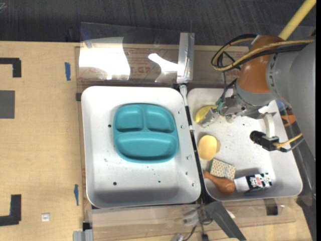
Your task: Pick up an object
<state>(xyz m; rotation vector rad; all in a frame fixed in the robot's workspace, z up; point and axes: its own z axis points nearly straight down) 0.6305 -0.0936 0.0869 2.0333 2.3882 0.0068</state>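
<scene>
A teal divided plate (145, 133) lies centred in the left white bin (95, 185). Blue tape marks (67, 70) sit on the desk (35, 134) toward nine o'clock.

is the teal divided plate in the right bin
No, the teal divided plate lies in the left bin, apart from the end effector.

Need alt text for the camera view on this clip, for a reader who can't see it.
The grey arm's gripper is low over a yellow object at the far left of the right bin. Nearer in that bin lie a pale yellow ball, a tan speckled block, a brown wooden piece and a small bottle. The left bin holds a teal divided plate.
</scene>
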